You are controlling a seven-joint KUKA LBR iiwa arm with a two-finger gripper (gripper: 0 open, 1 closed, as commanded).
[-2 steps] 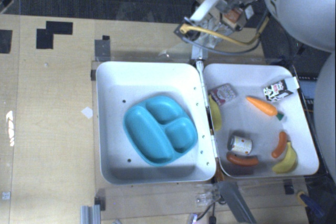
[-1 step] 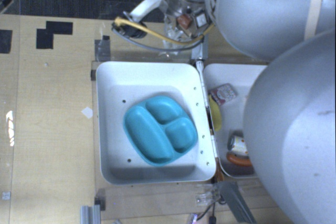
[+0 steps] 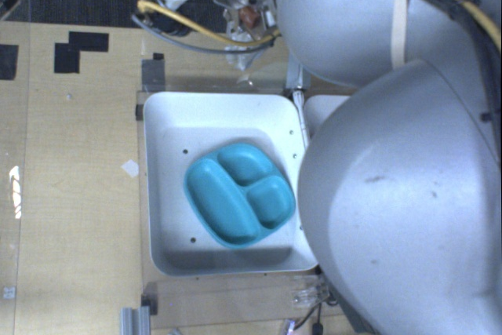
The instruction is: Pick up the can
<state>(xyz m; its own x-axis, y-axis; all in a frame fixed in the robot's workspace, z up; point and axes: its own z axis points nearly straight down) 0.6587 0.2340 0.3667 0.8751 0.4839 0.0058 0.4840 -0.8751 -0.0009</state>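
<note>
Seen from above, a white bin (image 3: pixel 161 169) holds a blue three-compartment tray (image 3: pixel 239 194) at its middle, while the grey arm (image 3: pixel 392 169) covers the right side and its gripper (image 3: pixel 245 59) hangs beyond the bin's far edge, grip state unclear.

Grey arm (image 3: pixel 392 153) fills right; jaws unclear.

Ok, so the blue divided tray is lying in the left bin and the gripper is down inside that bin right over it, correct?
Not quite. The blue divided tray does lie in the left bin, but the gripper is not inside it: the camera view shows it beyond the bin's far rim, above the bench.
</note>
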